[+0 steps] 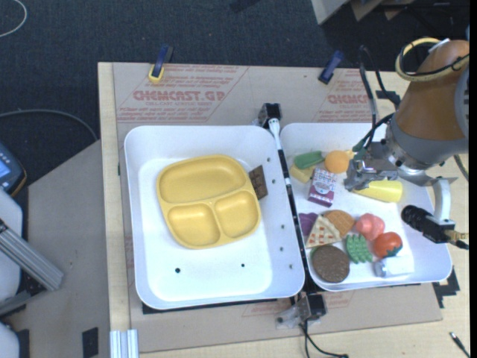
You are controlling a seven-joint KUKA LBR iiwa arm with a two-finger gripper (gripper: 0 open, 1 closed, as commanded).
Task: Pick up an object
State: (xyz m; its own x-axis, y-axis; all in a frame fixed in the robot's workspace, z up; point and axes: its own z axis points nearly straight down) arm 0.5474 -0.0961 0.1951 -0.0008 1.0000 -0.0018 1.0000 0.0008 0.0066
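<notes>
Dark floor surrounds the bench (112, 200); my gripper (361, 171), state I cannot tell, hangs at frame right over crowded toys, so it may nudge the lemon (384, 192) aside.

Yellow tray (205, 200) in a white bin (141, 200), brown block (258, 182) beside it, green pepper (307, 159), orange ball (337, 161), red tomato (387, 242) — grey arm (432, 118), orange band.

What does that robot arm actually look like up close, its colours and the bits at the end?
The arm is bulky and rounded, grey with a wide orange band above the wrist. A yellowish ring sits near its top, and dark cables run down beside it. At the end is a small metal gripper, silver-grey with dark parts. A white bracket with a black cylinder hangs off the wrist side.
</notes>
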